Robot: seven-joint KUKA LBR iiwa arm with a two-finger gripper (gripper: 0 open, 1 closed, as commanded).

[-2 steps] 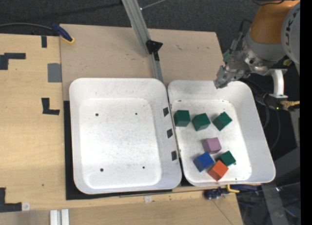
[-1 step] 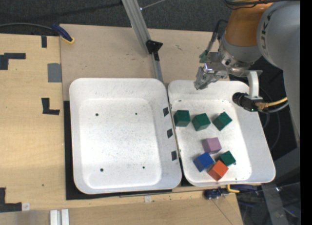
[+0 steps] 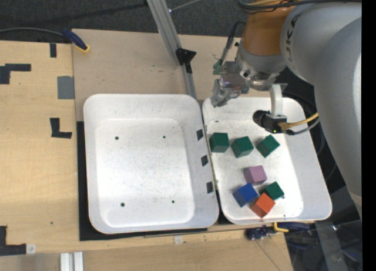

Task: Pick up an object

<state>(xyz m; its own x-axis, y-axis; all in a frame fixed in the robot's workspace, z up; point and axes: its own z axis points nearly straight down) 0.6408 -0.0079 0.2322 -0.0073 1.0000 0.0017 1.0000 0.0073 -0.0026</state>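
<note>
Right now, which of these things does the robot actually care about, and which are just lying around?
For the job: the two-finger gripper; green cubes; purple cube; blue cube; orange cube; the right white bin.

Lying about: left white bin; blue-and-yellow clamp; grey metal pole.

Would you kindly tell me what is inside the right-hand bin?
The right-hand bin holds six cubes: four green cubes, a purple cube, a blue cube and an orange cube. The arm covers its far right corner.
</note>
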